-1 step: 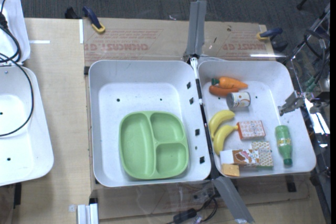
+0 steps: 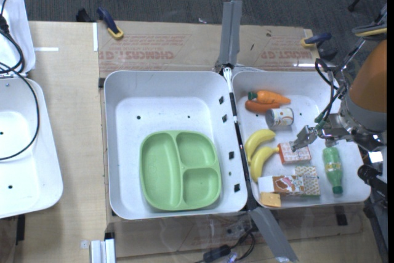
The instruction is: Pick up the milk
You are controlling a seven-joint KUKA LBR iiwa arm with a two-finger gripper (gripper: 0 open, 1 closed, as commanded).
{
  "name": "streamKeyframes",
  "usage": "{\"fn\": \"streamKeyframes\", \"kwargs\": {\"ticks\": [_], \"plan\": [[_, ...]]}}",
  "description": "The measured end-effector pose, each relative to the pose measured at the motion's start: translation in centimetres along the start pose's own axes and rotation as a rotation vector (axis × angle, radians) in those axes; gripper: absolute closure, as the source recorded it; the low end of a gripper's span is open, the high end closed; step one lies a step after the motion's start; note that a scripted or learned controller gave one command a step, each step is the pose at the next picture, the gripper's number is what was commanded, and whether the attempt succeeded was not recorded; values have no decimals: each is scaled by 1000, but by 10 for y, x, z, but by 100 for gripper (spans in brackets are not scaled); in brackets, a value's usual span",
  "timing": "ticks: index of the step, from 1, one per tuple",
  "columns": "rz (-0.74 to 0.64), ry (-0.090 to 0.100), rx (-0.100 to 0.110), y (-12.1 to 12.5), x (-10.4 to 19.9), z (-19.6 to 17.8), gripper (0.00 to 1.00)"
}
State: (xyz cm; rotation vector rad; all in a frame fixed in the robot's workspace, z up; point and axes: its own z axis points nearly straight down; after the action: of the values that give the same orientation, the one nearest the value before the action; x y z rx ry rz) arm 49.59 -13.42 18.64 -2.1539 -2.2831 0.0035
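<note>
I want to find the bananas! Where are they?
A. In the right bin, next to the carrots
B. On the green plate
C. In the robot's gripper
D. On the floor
A: the two bananas lie in the right bin, just below the carrots, while the green plate sits in the left bin.

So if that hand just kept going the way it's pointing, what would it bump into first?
Probably the small red packet: the hand points down and left, right at it. The bananas lie further along. Height above the bin is hard to judge.
</note>
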Motion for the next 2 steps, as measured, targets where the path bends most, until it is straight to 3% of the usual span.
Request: {"fn": "streamKeyframes", "kwargs": {"ticks": [1,2], "plan": [[60,-1,-2,4,-44,-30,0],[-23,1,1,-17,39,70,0]]}}
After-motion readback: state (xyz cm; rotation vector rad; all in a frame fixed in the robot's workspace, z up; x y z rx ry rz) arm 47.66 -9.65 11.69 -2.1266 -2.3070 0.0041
